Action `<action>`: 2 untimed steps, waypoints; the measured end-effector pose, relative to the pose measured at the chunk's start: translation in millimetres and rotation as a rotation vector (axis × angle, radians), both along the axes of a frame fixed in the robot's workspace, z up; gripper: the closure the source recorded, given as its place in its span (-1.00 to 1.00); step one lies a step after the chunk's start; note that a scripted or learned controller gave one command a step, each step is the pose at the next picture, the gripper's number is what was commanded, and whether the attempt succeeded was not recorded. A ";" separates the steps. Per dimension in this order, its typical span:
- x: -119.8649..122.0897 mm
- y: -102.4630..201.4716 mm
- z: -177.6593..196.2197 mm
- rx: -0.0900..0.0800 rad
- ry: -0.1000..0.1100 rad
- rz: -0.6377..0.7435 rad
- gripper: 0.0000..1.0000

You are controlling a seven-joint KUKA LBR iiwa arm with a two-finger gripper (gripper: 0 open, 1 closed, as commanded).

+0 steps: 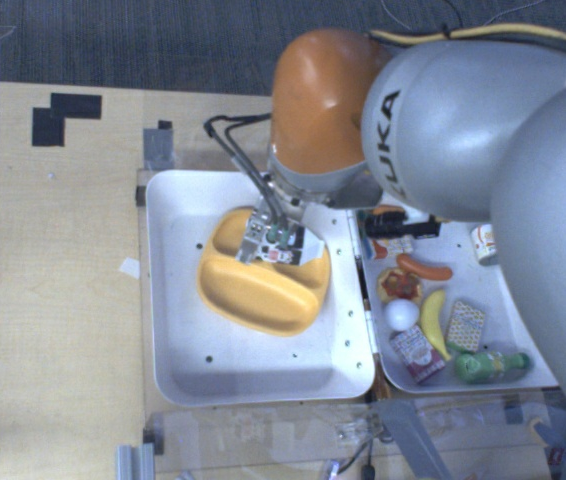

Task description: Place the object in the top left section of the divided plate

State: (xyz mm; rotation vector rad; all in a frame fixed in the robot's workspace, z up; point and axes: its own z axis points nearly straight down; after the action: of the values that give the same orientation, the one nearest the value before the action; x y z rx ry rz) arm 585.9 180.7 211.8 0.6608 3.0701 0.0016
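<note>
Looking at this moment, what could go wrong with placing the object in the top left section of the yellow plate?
1. The gripper sits low over the divided plate, close to its inner ridges; it might bump or shift the plate inside the left bin.
2. The arm covers the plate's upper right part, so the camera cannot confirm which section lies beneath the gripper.
3. Whether any object is held cannot be judged here, so the release may deliver nothing.
</note>
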 end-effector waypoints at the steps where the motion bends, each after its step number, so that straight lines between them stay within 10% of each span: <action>1: 28.2 -32.5 11.3 0.000 -0.002 0.094 1.00; 2: 52.5 -50.9 -81.7 0.004 -0.007 0.145 1.00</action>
State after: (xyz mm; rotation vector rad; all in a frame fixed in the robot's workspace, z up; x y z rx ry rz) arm 638.4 129.8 130.0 0.4357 3.1040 0.0098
